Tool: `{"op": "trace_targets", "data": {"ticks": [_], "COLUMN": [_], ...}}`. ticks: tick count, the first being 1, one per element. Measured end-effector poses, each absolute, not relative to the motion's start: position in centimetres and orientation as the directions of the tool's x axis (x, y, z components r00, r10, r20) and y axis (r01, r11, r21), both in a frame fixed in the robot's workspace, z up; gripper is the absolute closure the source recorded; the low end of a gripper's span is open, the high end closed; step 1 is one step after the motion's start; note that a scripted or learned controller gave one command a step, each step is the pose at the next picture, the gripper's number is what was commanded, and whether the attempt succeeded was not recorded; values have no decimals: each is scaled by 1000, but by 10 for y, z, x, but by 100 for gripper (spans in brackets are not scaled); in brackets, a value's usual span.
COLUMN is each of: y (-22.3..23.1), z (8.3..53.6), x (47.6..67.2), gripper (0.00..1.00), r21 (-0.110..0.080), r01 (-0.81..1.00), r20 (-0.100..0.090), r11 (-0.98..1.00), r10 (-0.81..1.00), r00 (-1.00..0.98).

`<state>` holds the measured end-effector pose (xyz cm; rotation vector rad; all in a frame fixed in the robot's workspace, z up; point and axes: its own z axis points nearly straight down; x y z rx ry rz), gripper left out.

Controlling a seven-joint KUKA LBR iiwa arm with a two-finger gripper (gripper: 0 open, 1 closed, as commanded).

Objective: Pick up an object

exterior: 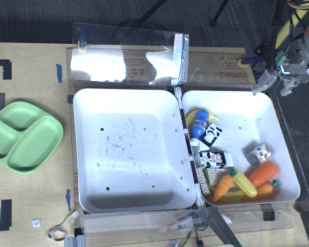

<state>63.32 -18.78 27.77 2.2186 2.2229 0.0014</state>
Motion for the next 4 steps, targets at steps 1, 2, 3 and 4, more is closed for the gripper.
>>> {"op": "trace_targets", "data": {"ticks": [1,2,3,4], "y": [-196,-203,-207,-203], "z": [153,91,101,123], "x": [584,553,553,619], "gripper": [0,0,100,100], "r21": [1,-7,-1,-1], "r01": [994,912,911,667], "r20": [0,20,11,0], "r11": [-105,-409,-411,-745], "r10": [994,912,911,667], "r00": [105,409,411,745]}}
